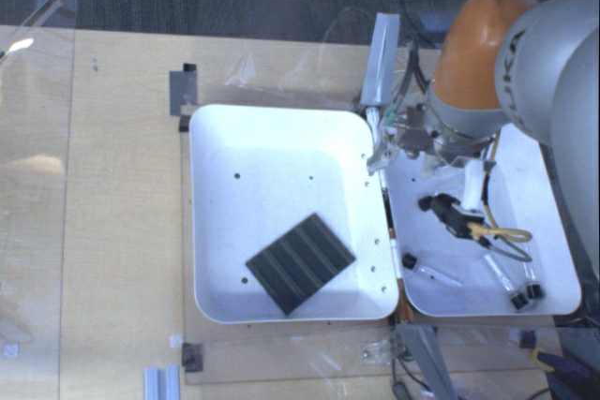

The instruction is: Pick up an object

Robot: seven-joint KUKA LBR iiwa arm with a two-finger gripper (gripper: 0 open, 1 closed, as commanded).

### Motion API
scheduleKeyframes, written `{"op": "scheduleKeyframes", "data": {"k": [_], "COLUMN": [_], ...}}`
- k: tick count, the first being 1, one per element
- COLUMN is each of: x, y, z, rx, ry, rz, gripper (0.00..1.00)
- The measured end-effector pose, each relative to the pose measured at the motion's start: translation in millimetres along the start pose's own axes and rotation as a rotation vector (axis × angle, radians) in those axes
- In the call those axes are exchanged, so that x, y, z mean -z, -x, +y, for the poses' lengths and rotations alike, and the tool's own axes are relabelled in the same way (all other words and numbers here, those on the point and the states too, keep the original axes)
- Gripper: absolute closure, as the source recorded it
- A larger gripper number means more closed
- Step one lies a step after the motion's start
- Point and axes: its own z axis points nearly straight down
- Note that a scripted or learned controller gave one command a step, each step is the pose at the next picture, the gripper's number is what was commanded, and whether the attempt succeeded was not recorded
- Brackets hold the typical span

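A dark ridged pad [300, 263] lies in the left bin [216, 201], well left of and below the tool [405, 143]. Small tools [464, 218] lie just below it in the right bin [553, 258]. I cannot tell how the tool stands.

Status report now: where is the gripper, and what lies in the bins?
Gripper over right bin, near the divide. Dark ribbed pad flat in left bin, untouched. Pliers and small bits below the arm.

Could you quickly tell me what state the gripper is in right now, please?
Gripper: over the right bin's upper left corner; open or shut cannot be told.
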Motion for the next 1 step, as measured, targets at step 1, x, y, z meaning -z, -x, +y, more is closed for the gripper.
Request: {"op": "scheduleKeyframes", "data": {"k": [1], "x": [-27.3], "y": [-9.2], "z": [-94.3], "rx": [-0.214], "ry": [0.000], "rz": [0.000], "gripper": [0.00]}}
